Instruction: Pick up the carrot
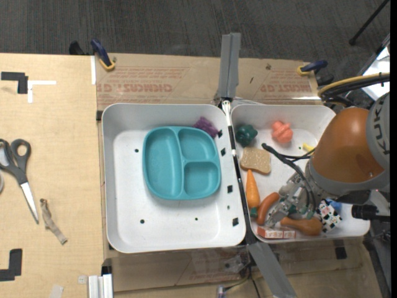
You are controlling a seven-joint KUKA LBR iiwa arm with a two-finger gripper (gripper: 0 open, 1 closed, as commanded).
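The carrot [252, 189] lay upright along the right bin [298, 109]'s left wall, just below the bread slice [256, 160], a little left of the gripper [296, 205]. Whether the jaws were open or closed could not be told. A sausage [267, 207] lay between carrot and gripper, crowding that side; the wall hemmed the carrot's left. The arm [346, 146] reached in from the right, wrist angled down toward the bin's lower corner.

Carrot [252, 188] lies beside bread [256, 160] in right bin [298, 109].
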